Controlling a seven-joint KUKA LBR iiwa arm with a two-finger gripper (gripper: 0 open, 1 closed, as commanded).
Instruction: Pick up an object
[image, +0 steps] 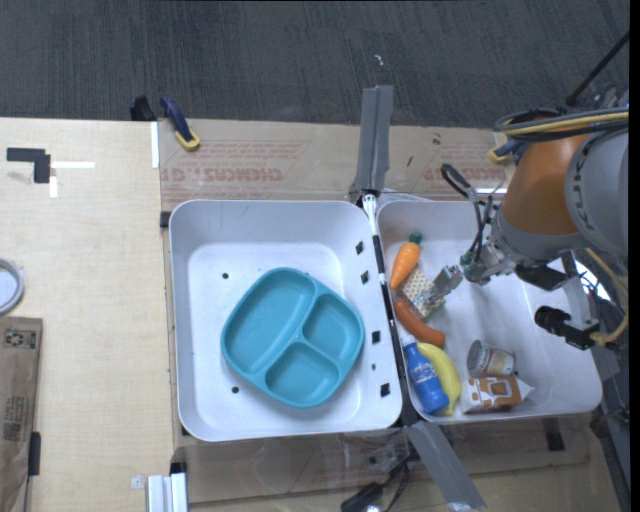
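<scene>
Objects for picking: all lie in the right bin (560, 405), crowded toward its left wall.
Carrot (404, 263): orange with a green top, far left part of the right bin, tilted, tip pointing toward the near side.
Sausage (417, 319): reddish, slanted, just near of the carrot and close to the divider between the bins.
Blue bottle (425, 377): lies along the left wall at the near end, touching the banana.
Banana (443, 371): yellow, curved, just right of the bottle.
Tin can (490, 358): on its side, right of the banana.
Carton (492, 393): small, orange and white, at the near edge, just near of the can.
Gripper (440, 288): low in the right bin, just right of the carrot and sausage, over a speckled grey item I cannot identify.
Jaws: cannot tell whether they are spread or closed; the fingers blur into the item beneath.
Arm (560, 190): grey with an orange band, reaching in from the right over the far right part of the bin.
Left bin (200, 230): holds a blue divided plate (292, 336), three compartments, lying flat near the middle.
</scene>
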